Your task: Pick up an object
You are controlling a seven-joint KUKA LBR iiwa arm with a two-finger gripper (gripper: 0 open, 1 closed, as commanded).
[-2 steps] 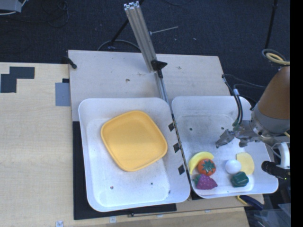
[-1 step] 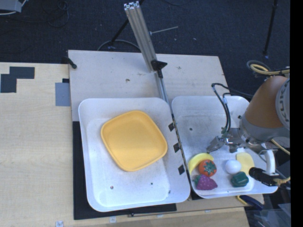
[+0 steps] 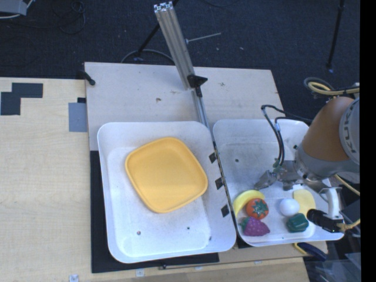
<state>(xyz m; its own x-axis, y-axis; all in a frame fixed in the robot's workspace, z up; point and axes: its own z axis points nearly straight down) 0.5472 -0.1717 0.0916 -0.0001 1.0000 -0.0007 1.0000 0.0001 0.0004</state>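
Spanning the middle of the view, the worktop (image 3: 147, 93) carries two shallow white bins side by side. The left bin (image 3: 117, 228) holds a yellow square plate (image 3: 165, 174). The right bin (image 3: 235, 151) has the grey arm (image 3: 332, 140) reaching into it from the right, its hand (image 3: 281, 178) low over the bin floor; whether it is parted or closed cannot be told. The small objects cluster along the near edge of that bin: a banana (image 3: 242, 200), a pale yellow piece (image 3: 304, 198), purple grapes (image 3: 255, 227), a tomato (image 3: 257, 208), a green pepper (image 3: 297, 222) and a white egg (image 3: 288, 206).
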